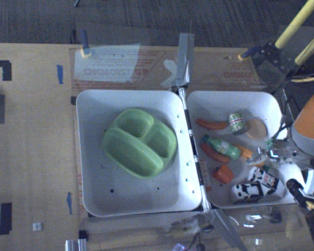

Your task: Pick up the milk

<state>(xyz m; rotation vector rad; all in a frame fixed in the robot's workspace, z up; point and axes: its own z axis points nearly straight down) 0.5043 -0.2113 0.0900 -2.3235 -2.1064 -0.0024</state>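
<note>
White plastic makes both shallow bins, which sit side by side on the wooden bench [31, 156]. The left bin [94, 192] carries a green divided plate [140, 141], which lies a little tilted near the bin's middle, closer to its far edge and right wall. The right bin [209, 101] carries several small things. A round can with a green and red label [237, 123] lies near the far edge, and a red sausage [211, 124] lies just left of it. A green bottle [223, 147] lies slanted at the middle of this bin, with a second red sausage-like piece [215, 153] just beside it on the near side and a small orange piece [245, 151] at its right end. A red pepper-like toy [224, 174] rests nearer the front edge. The milk [254, 186], a small carton with black and white cow patches, lies on its side at the front right corner of the right bin. The gripper [266, 156] hangs over the right side of that bin, just above the milk in the view, and I cannot tell how it stands. The grey arm [303, 140] with its orange band reaches in from the right edge.
</note>
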